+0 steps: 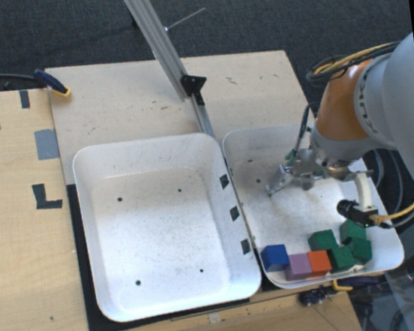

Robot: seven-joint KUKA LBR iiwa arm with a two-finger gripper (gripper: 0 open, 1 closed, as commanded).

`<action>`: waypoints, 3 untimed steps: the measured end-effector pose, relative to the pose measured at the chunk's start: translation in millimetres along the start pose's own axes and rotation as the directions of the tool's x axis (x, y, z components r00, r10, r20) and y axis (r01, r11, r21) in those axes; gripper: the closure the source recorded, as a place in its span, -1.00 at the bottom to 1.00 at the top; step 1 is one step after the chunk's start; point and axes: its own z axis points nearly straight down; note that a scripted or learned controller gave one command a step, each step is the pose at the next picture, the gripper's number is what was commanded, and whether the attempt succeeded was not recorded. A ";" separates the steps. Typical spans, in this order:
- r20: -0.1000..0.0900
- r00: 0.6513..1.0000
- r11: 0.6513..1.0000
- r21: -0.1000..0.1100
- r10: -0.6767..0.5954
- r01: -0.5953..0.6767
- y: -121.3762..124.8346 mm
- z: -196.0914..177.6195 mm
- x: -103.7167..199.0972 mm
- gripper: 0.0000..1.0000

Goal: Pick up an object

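Observation:
My gripper [278, 178] hangs over the middle of the right bin [265, 146], above bare white floor. Its two fingers stand apart, so it is open, and nothing shows between them. The blocks lie in a cluster along the near edge of this bin, well below the gripper in the view: a blue block [274, 256], a purple block [300, 264], an orange block [319, 261] and several green blocks [324, 241] packed into the near right corner. The arm's wrist hides part of the bin's right side.
The left bin [154, 221] sits beside the right one, sharing a raised rim between them. A slanted metal bar [160, 42] with a black clamp stands behind the bins. Cables [364, 212] run along the right bin's right rim.

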 end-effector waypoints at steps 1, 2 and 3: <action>-0.001 1.000 1.000 -0.002 -0.001 0.001 0.9 -11.9 1.0 1.00; 0.000 1.000 1.000 -0.010 0.000 0.000 4.9 -75.0 2.0 1.00; 0.001 1.000 1.000 -0.011 0.000 0.000 3.0 -138.1 4.0 1.00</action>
